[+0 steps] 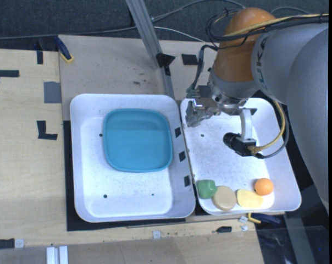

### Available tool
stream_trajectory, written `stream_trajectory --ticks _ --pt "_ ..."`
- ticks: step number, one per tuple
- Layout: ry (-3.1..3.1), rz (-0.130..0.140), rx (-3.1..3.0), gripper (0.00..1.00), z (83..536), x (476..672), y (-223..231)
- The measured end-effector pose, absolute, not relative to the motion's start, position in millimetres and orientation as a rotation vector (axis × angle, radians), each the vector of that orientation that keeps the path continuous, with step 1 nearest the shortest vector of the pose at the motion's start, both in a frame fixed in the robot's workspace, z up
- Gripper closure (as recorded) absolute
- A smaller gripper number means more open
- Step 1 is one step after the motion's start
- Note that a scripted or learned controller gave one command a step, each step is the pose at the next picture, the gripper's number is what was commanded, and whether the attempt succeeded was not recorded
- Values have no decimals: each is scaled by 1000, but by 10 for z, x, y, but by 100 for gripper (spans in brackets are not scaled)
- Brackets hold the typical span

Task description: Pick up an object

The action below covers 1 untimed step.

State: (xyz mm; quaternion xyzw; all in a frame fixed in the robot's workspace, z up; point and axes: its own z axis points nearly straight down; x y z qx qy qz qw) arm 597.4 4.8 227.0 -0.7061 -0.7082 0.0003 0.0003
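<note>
Arm point(276, 54) reaches over the right bin point(281, 164), its hand point(198, 113) at the bin's far left corner; I cannot tell how far open it is or whether it grips anything. Plate point(137, 139) fills the left bin point(89, 197). Four small objects point(234, 194) line the right bin's near edge, well apart from the hand: travel there, centre over one, then descend.

- Square blue plate point(137, 139): smooth, matt plastic.
- Two shallow white bins point(89, 197): glossy plastic, speckled.
- Pale bench top point(23, 164): matt wood.
</note>
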Motion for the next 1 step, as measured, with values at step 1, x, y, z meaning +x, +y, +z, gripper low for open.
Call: stream_trajectory --ticks 1 --pt "-2224 1 -2217 100 2207 5959 569"
